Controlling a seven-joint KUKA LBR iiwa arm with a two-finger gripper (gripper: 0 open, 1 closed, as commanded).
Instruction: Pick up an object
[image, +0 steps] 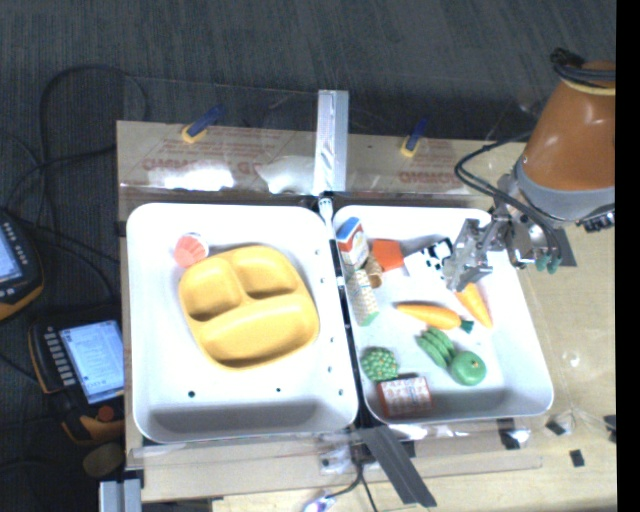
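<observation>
Start at the near edge of the bench (560, 350). In the right bin (535, 385), a can with a red label (405, 396) lies on its side at about six o'clock from the bin's middle. Just beyond it you see a green bumpy piece (378, 362) to the left and a green pea pod (436, 346) with a round green fruit (467, 368) touching its near end at about five o'clock.

In the left bin (150, 330) a yellow divided tray (250, 303) fills the middle, tilted a little.

Move up to the right bin's centre: a yellow-orange piece shaped like a banana (430, 315) lies crosswise, and an orange carrot (476, 303) sits at three o'clock from it, close by.

The pincer (468, 264) hangs just above the carrot's far end, at about two o'clock in the right bin. Whether it is spread or pressed together you cannot tell, and nothing is seen gripped in it.

Along the bins' shared wall a clear bottle (361, 295) and a small carton (349, 240) stand at nine to eleven o'clock, with an orange block (389, 256) beside them.

Farthest in the left bin, a small pink cup (190, 246) rests at eleven o'clock, touching the tray's far corner.
</observation>
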